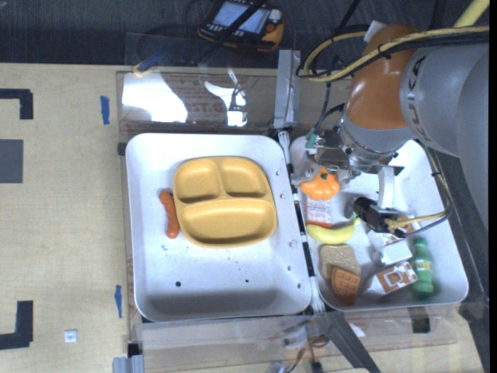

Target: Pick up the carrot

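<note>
Camera view, looking down at a slant: the carrot (169,212) lies in the left bin (225,278), lengthwise along the left edge of the yellow divided plate (224,200), just beside it or touching it. The arm (435,76) reaches in from the right and hangs over the right bin (436,199). The pincer (332,164) is at that bin's upper left corner, directly above an orange-and-white carton (320,198), well apart from the carrot. Whether the pincer is released or clenched cannot be determined. A banana (335,232) lies just below the carton.
</note>
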Robot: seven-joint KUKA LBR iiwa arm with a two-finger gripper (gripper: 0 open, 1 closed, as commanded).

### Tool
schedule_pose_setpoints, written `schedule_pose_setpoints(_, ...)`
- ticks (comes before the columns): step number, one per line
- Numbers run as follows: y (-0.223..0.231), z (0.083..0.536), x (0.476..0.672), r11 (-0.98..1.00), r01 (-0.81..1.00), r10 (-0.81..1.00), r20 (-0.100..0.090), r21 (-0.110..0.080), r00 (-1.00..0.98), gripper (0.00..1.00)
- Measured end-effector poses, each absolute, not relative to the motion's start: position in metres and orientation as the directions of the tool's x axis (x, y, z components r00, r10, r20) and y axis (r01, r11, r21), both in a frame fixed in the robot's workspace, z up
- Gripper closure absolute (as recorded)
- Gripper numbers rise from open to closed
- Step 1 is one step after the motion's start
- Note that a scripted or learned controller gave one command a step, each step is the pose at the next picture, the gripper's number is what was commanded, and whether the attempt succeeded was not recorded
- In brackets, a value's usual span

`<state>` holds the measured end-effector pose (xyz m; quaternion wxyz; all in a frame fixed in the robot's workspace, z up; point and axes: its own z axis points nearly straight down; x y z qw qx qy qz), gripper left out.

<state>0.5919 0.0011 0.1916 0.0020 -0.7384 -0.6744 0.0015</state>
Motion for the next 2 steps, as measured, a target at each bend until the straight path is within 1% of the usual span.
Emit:
schedule_pose_setpoints(1, -0.021, 0.248, 0.607, -0.216, 0.976, 0.976, -0.001, 0.001, 0.216, 1.00)
schedule_pose_setpoints(2, 0.023, 0.229, 0.606, -0.476, 0.880, 0.880, -0.002, -0.004, 0.476, 1.00)
